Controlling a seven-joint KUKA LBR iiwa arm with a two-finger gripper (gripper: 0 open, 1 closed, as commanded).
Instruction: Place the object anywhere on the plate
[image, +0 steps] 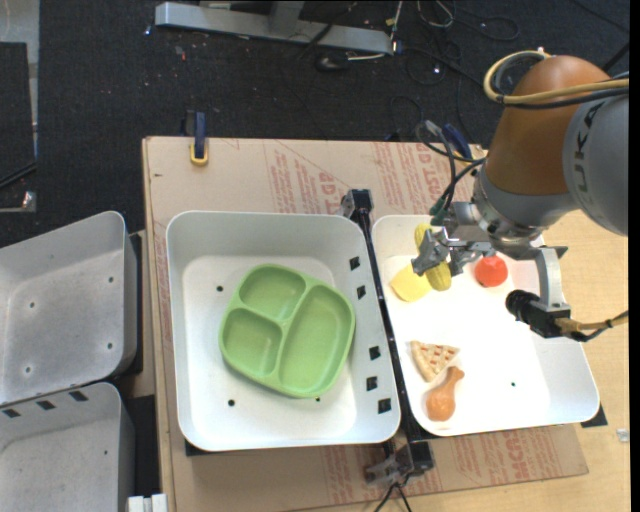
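We see the gripper (436, 262) low in the right bin (560, 395), its jaws clamped on a yellow-green toy pear (438, 277), beside a yellow wedge (407, 285). The green divided plate (287, 329) lies in the left bin (190, 330).

The arm (575, 140) has a grey casing carrying dark letters and a rounded orange band above the wrist. A yellowish cable loops over the orange part; thin dark cables run along the metal gripper (436, 262).
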